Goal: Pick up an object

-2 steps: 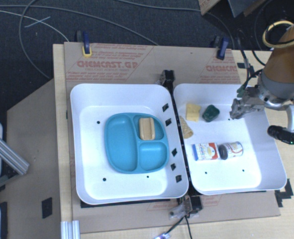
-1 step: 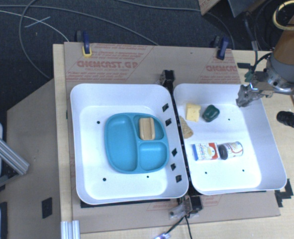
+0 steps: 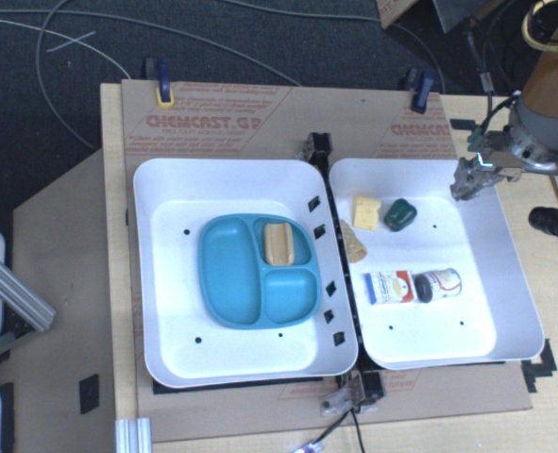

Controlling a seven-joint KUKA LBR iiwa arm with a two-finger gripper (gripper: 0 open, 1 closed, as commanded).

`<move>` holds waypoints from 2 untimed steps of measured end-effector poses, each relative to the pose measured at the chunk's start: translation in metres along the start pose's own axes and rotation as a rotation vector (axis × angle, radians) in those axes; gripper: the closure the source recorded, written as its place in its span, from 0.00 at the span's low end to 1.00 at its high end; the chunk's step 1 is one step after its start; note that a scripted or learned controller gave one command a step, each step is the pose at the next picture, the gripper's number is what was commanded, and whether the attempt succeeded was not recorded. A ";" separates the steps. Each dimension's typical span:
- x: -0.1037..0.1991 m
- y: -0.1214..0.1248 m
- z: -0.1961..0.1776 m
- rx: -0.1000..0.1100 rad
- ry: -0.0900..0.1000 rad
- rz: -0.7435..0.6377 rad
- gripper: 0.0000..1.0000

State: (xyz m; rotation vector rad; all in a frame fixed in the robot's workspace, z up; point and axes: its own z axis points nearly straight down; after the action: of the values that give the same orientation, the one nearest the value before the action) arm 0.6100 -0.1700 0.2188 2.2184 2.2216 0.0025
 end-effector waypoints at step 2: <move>0.112 -0.002 -0.011 0.001 0.002 -0.004 1.00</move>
State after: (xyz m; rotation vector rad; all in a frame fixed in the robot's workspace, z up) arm 0.6079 -0.0575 0.2292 2.2157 2.2270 0.0037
